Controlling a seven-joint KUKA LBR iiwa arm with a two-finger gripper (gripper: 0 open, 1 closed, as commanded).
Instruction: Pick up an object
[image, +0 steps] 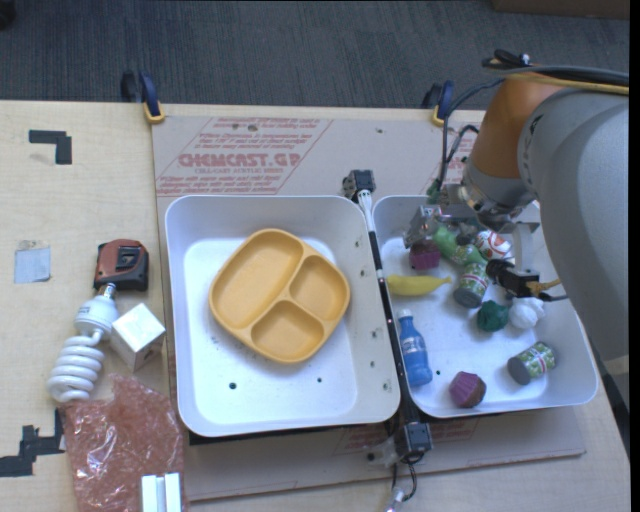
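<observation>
Tool (447, 222) low over the right bin's (570, 395) clutter at one o'clock; grip state unclear.
Tan worktop (70, 200) carries both bins; grey carpet (300, 50) lies at twelve o'clock.

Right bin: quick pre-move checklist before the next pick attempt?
1. Gripper over the right bin, at its far left corner: ok.
2. Object held: cannot tell, wrist hides it.
3. Clutter under the gripper, purple object and green can packed close: not ok for a clean single pick.
4. Isolated targets available, blue bottle, banana: ok.
5. Left bin holds the yellow divided plate: ok.
</observation>
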